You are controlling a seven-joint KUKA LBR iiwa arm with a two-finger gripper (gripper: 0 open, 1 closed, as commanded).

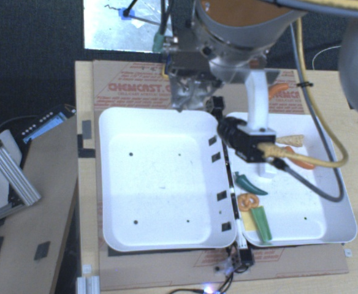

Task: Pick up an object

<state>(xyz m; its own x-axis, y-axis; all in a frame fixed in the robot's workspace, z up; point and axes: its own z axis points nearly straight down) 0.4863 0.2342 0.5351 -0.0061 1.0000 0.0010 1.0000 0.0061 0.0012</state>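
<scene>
One arm (240,17) comes in from the top right. One gripper (194,100) hangs over the far rim of the left bin; can't tell if it is released or clenched, and nothing is seen in it. One brown printed cardboard sheet (136,81) lies under both bins.

Two white bins side by side, touching at the middle:
- The left bin (160,164) shows bare floor.
- The right bin (308,219) has five small things, all well apart from the gripper.

The five things in the right bin:
- One light green stick (262,223) near the front left corner.
- One orange carrot-like piece (300,160), partly under the cable.
- One tan cone (290,141), just behind the carrot-like piece.
- One dark green pepper shape (250,184) by the left wall.
- One orange pretzel (248,201), between the pepper shape and the stick.

One more orange piece (278,89) lies beyond the right bin's far rim, on the cardboard.
</scene>
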